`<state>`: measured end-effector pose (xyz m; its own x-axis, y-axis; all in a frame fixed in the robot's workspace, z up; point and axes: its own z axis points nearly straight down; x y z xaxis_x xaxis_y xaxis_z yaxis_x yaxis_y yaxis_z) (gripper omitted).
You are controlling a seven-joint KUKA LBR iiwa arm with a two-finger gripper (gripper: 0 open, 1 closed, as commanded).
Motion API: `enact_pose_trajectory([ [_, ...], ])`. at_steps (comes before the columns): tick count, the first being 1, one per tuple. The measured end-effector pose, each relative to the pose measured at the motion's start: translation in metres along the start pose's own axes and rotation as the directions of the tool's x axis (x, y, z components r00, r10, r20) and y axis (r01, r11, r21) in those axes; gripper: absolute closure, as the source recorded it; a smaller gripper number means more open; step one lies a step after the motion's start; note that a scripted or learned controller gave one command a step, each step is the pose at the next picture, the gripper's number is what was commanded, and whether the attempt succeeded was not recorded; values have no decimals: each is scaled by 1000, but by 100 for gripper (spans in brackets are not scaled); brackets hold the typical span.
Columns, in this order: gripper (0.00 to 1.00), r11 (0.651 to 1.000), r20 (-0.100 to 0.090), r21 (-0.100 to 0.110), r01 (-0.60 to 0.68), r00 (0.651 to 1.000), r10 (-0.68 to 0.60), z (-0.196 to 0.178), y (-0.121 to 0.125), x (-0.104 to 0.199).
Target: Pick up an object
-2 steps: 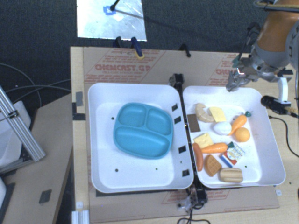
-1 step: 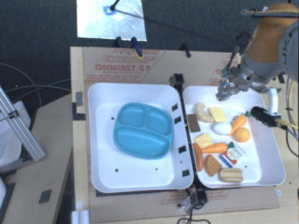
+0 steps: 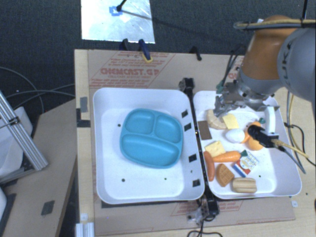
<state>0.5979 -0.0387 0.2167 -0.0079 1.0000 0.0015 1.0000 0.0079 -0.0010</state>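
While the grey arm with its orange band reaches in from the right, the two-finger gripper (image 3: 223,102) hangs low over the far left corner of the right-hand shallow white bin (image 3: 289,179), and whether it is released or clenched I cannot tell; nothing is visibly between its tips. Just below it lie a pale tan bread-like wedge (image 3: 214,120) and a flat yellow cheese-like square (image 3: 230,121), the likeliest targets, with a white egg-shaped piece (image 3: 235,135) a little nearer the camera. An orange plastic carrot (image 3: 226,157) lies further that way, its long axis running left to right. Well apart, in the left bin (image 3: 106,132), sits a blue divided plastic tray (image 3: 151,137).
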Motion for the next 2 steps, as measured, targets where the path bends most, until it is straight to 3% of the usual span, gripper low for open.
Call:
enact_pose_trajectory([
  [1,100,1000,1,-4,-1,1000,1,-18,-4,14],
  [2,100,1000,1,-3,-1,1000,1,-13,6,20],
])
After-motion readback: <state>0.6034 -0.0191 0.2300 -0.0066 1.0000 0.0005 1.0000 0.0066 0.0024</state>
